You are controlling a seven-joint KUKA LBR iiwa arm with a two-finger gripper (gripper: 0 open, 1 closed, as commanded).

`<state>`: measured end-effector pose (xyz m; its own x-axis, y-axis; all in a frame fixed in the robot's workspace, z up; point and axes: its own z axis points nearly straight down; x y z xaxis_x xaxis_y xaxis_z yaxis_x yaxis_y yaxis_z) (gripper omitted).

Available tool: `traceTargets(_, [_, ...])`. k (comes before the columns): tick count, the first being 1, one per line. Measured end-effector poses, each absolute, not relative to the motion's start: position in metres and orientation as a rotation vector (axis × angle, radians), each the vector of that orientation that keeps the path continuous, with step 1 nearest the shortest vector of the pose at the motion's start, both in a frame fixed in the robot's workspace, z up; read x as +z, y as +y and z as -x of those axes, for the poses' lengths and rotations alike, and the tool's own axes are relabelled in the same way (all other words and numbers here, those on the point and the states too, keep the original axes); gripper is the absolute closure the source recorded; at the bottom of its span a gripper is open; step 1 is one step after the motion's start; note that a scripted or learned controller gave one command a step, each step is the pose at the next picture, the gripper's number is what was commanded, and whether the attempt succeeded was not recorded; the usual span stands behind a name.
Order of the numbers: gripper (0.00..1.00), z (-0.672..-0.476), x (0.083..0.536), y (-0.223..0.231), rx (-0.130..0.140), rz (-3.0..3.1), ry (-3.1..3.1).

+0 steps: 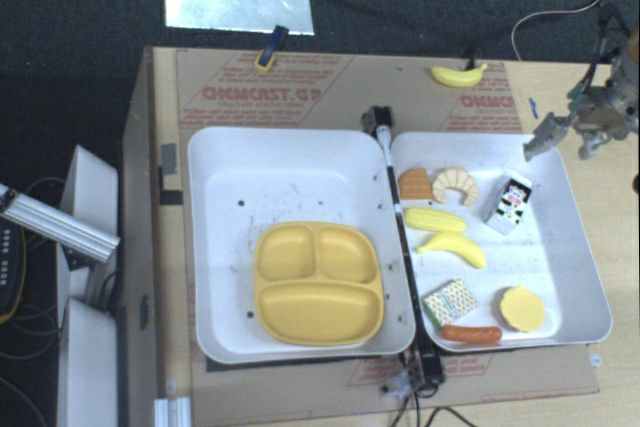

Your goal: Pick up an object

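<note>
So the left bin (215,165) has just one thing in it, a yellow divided plate (318,283) sitting flat toward its near right corner, close to the divider where the two bins meet. My guess is it's there as a drop spot rather than something to grab, being big and flat.

The right bin (570,215) is where all the pickable stuff is. Going across: a toast slice (415,184) and a croissant (455,183) side by side at the far left, a corn cob (434,219) just nearer than them, then a banana (452,248) right beside the corn, nearly touching. Nearer still there's a patterned packet (450,299) with a sausage (471,334) right at the near wall. A small milk carton (509,203) stands by itself toward the middle right, and a round yellow piece (522,309) lies near the near right corner. The spread looks deliberately loose so a pinch can get at things.

Another banana (458,74) lies out on the table (300,85), past the bin's far edge.

The tool (560,137) hovers over the far right corner of the right bin, its two fingers apart with nothing between them. The carton looks like the closest candidate, standing well clear of the rest.
</note>
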<state>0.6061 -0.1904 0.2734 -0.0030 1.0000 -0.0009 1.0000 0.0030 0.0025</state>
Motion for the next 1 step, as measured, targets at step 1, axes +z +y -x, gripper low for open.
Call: traceTargets(1, [0.00,-0.6265,0.1395,-0.1416,-0.001,-2.218,2.228])
